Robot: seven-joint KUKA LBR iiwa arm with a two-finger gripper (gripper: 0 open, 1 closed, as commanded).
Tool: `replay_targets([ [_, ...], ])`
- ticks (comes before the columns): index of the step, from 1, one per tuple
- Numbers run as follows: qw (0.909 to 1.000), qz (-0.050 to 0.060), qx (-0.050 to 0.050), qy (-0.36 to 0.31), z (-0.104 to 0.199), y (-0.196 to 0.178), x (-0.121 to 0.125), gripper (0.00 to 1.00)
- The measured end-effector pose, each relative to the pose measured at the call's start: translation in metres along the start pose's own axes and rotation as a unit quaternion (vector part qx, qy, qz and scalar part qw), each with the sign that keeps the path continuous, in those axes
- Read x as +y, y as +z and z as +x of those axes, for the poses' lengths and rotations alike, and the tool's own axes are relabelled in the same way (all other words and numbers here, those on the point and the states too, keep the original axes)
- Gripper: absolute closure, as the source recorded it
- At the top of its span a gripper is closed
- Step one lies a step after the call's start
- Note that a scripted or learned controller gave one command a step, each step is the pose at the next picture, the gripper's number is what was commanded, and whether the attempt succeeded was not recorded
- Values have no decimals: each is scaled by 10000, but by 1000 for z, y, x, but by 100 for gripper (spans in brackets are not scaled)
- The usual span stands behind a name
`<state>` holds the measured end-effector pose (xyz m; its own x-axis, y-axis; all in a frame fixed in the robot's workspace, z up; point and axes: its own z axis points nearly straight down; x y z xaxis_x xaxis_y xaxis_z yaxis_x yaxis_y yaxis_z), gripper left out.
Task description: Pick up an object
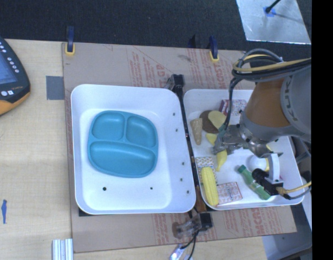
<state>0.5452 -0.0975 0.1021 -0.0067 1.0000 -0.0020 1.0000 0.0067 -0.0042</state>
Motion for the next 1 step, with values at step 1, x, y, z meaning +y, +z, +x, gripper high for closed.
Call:
replay_targets([
  [1, 10000, -54, 25, -24, 66, -96, 16, 100],
])
